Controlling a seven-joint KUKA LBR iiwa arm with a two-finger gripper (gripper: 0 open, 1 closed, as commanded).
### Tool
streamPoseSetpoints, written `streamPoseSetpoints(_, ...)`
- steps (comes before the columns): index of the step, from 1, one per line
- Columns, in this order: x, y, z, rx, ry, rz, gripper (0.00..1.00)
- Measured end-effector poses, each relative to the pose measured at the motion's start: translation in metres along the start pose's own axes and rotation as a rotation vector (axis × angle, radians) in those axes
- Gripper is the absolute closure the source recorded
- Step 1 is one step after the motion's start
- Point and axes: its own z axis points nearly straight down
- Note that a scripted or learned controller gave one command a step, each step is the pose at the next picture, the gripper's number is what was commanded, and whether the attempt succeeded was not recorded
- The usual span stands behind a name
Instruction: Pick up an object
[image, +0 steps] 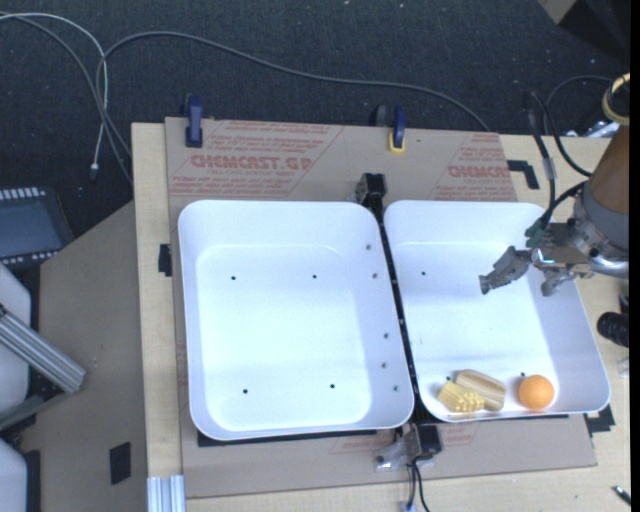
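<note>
Cardboard-topped counter (300, 165) carries two white bins. Right bin (470, 240) has a corn cob (461, 398), bread roll (481, 383) and orange ball (536, 391) along its lower edge. Hand (525, 272) hovers mid-right above, fingers spread wide, holding nothing.

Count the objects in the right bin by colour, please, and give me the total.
Orange: 1, the orange ball
Yellow: 1, the yellow corn cob
Tan: 1, the tan bread roll
Total: 3, all near the front edge of the right bin.
</note>
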Motion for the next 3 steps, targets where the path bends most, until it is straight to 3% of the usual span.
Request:
streamPoseSetpoints(1,-0.061,0.014,0.023,0.001,-0.001,0.072,0.0)
streamPoseSetpoints(2,-0.059,0.014,0.011,-0.001,0.0,0.069,1.0)
streamPoseSetpoints(3,-0.038,0.077,-0.055,-0.006,-0.001,-0.003,1.0)
